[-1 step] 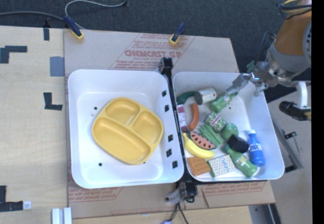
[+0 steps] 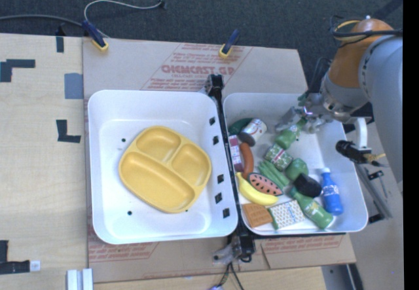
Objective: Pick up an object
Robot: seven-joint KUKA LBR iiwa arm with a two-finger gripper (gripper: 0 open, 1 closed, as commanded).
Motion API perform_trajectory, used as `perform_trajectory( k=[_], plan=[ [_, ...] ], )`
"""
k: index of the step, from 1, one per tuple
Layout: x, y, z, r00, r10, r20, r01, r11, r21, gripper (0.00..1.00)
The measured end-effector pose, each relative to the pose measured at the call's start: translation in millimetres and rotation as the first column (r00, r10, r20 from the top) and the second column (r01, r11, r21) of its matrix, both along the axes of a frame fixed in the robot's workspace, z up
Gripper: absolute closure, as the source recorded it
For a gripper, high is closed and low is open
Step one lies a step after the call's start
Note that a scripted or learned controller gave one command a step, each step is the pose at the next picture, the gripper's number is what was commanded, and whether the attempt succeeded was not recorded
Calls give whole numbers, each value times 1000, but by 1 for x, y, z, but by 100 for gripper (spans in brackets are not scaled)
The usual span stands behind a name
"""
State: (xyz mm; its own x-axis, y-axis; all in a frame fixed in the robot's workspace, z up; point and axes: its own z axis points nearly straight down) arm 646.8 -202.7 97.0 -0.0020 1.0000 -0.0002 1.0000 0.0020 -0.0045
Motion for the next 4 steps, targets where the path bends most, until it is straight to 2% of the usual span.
perform_trajectory(
  k=[1,2,3,4],
  plan=[
    [19,30,-11,1000,0,6,0,1000,-1,0],
    [19,30,-1,1000,1,6,-1,1000,-4,100],
    [4,70,68,1000,0,6,0,1000,0,100],
    [-32,136,142,1000,1,4,-1,1000,1,100]
  ],
)
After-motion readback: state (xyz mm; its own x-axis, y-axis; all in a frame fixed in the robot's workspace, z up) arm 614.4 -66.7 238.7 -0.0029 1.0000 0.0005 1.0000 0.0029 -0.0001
